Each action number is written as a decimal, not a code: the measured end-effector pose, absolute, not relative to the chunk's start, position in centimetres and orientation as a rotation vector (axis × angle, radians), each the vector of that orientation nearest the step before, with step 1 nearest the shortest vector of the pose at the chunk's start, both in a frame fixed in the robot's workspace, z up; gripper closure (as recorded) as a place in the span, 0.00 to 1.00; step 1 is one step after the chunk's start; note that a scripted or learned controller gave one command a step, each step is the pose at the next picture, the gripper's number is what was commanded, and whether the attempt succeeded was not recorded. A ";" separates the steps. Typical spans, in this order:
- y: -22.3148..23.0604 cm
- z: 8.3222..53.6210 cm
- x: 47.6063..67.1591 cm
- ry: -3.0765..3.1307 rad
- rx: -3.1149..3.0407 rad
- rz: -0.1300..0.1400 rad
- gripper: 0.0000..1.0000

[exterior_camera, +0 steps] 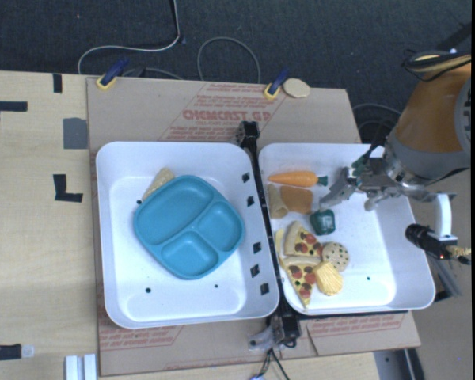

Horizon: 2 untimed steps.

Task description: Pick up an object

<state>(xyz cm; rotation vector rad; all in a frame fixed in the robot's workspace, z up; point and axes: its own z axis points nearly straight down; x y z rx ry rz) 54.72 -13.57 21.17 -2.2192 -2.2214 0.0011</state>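
My gripper (342, 193) hangs over the right bin (380, 287), near its middle, reaching in from the right under the grey and orange arm (431, 125). A small dark green object (323, 222) lies just below and left of the gripper, very close to it. To the left are an orange carrot (293, 179) and a tan bread slice (291, 201). Further down lie pizza slices (299, 244), a cookie (335, 254) and a yellow ridged chip (328, 277).
The left bin (119, 291) holds a blue divided plate (190, 226) with a tan piece (157, 183) poking out at its upper left. A black divider (257, 204) runs between the bins. Cables lie behind the cardboard sheet.
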 end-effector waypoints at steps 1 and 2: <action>-11.0 8.1 57.4 -2.229 -2.224 -0.001 0.00; -11.2 9.7 57.5 -2.227 -2.225 -0.004 1.00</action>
